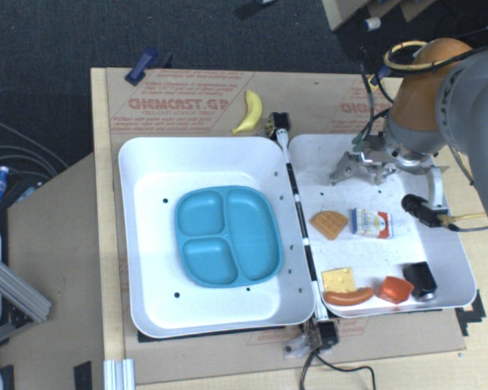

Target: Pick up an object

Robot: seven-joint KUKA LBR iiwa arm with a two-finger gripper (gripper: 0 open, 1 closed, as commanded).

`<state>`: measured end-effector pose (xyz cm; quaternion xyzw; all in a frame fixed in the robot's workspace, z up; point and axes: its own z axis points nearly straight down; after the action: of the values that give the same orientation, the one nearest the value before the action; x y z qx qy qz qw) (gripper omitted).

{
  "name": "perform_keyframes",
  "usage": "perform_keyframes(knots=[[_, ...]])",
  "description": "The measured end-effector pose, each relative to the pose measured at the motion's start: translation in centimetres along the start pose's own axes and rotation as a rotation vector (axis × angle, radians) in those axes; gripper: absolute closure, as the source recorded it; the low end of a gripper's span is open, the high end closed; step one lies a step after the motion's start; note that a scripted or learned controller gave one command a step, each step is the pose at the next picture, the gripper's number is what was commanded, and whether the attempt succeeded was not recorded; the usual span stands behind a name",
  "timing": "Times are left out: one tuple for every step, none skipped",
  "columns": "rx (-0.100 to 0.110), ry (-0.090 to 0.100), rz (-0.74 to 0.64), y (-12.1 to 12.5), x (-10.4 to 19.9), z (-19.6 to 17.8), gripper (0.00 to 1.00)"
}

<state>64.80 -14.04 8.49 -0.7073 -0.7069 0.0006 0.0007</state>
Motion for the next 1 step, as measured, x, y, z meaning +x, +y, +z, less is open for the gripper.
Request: perform_keyframes(knots=[[-0.004, 0.0, -0.001, 1.89, -0.02, -0.02, 0.0]])
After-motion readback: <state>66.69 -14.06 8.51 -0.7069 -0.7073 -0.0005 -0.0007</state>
